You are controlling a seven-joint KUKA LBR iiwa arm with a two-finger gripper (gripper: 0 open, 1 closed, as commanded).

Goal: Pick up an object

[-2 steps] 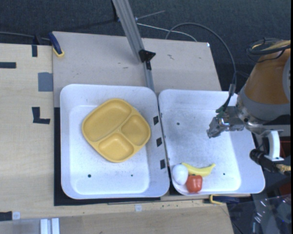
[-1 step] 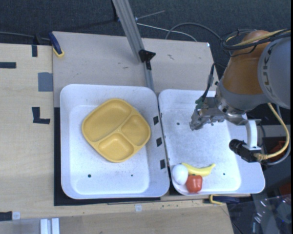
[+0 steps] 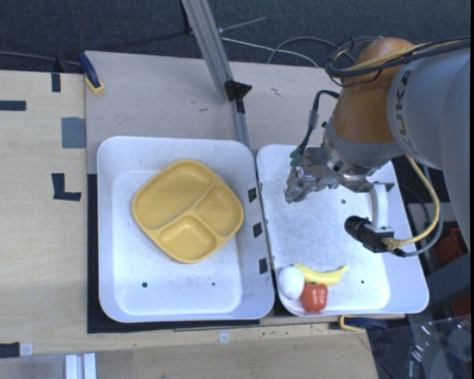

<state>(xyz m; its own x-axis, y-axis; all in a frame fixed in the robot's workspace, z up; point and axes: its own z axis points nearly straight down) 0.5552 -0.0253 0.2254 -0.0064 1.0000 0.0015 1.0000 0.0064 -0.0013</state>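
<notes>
Gripper point(image 3: 297, 189) is poised over the right bin point(image 3: 332, 227), finger state indiscernible; it should be centred over the banana point(image 3: 325, 274) near the front wall before descent.

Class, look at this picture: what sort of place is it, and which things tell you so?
Probably a robotics lab test bench: a grey robot arm reaches over two shallow white bins, which hold a yellow divided plastic plate and toy food.
</notes>
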